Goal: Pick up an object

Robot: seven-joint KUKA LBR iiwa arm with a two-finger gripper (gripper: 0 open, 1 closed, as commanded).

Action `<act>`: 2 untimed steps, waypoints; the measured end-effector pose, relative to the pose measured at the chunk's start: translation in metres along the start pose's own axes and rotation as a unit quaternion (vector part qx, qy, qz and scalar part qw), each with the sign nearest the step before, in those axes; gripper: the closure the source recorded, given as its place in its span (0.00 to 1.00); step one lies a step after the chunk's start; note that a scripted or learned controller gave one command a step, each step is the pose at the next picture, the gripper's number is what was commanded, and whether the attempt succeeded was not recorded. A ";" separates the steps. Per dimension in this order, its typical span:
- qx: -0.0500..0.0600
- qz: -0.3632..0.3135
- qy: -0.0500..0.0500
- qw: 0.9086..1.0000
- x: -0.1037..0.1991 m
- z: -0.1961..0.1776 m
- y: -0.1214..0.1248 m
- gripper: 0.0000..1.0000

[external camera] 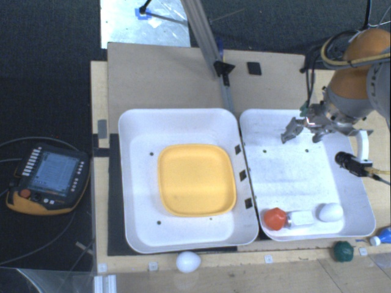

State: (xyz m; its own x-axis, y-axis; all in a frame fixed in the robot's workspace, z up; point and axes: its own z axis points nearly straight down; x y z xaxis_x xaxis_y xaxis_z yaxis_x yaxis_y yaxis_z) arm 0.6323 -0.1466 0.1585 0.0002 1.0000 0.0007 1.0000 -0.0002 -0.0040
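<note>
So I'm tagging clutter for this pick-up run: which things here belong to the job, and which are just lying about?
Job: tool; orange ball, white tube, white egg-shaped object in the right bin.

Lying about: yellow plate, left bin, teach pendant, white egg, green ball.

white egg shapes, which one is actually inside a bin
The white egg in the right bin, beside the red ball. The other white egg lies on the bench, below the left bin.

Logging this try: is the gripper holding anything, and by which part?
Nothing is held. The gripper hangs open over the right bin, apart from the orange ball, white tube and white egg at the near edge.
</note>
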 end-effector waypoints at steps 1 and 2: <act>-0.001 0.000 0.000 1.000 -0.005 0.046 0.006 0.00; -0.003 0.000 -0.001 1.000 -0.005 0.033 0.008 1.00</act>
State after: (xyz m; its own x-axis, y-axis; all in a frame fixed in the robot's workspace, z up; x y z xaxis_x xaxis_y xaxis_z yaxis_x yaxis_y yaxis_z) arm 0.6400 -0.1513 0.1255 -0.0002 1.0000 -0.0006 1.0000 0.0002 0.0027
